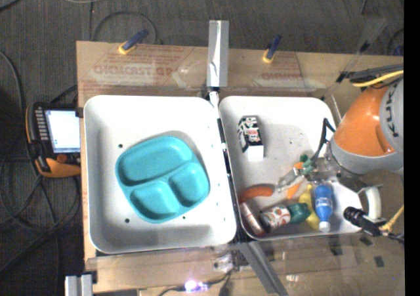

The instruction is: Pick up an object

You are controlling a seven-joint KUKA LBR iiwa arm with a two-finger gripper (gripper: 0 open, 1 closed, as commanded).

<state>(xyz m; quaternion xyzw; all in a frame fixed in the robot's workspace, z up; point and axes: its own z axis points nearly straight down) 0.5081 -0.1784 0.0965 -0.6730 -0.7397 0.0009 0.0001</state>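
A KUKA arm point(371, 134), grey with an orange band above the wrist, leans in from the right over the right-hand white bin point(282, 107) on a cluttered worktop point(157, 68). Its wrist hangs above the bin's right wall, and the tool point(303, 173) points down and leftward into the heap of small goods at the bin's near end. Whether the tool is released or clenched cannot be told from this angle, and nothing is visibly caught in it.

Just beside the tool, toward the bin's front wall, lie the candidates for picking: a blue bottle point(322, 203) with a white cap, an orange oblong piece point(257, 191), a small printed can point(277, 216) lying on its side, and a green item point(300, 212) between the can and the bottle. Farther up the same bin, well apart from the heap, a black-and-white carton point(250, 134) rests near the left wall.

The neighbouring left bin point(98, 157) holds a turquoise divided tray point(163, 178) (three compartments, lying flat at its centre).
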